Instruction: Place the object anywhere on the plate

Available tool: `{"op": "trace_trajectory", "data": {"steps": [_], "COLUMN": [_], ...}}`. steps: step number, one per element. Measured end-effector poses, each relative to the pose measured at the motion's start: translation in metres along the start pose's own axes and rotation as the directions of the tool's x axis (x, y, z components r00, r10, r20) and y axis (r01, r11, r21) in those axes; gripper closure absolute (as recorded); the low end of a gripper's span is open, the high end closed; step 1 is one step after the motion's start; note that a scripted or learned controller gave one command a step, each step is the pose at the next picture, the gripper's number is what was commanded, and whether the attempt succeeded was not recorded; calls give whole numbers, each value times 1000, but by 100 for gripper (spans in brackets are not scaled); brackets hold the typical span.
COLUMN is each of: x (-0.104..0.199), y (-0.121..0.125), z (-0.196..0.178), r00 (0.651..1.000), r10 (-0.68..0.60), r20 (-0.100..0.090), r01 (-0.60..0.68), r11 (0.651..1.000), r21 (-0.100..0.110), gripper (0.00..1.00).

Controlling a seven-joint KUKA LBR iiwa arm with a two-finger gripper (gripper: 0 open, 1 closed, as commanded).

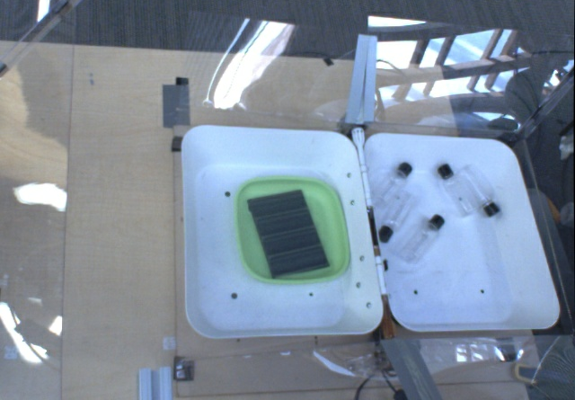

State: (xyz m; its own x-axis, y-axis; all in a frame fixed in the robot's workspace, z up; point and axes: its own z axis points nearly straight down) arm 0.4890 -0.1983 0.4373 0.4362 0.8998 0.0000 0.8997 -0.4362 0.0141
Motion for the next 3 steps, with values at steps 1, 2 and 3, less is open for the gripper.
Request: {"op": "trace_trajectory", "data": {"steps": [1, 2, 3], "x": [0, 0, 0], "y": [0, 0, 0], "z": [0, 0, 0], "r00": [1000, 1000, 1000], "r10": [0, 0, 0], "r20": [0, 0, 0], "r01": [0, 0, 0], "r11": [1000, 1000, 1000], "r21": [1, 1, 1], "gripper": [0, 0, 0]}}
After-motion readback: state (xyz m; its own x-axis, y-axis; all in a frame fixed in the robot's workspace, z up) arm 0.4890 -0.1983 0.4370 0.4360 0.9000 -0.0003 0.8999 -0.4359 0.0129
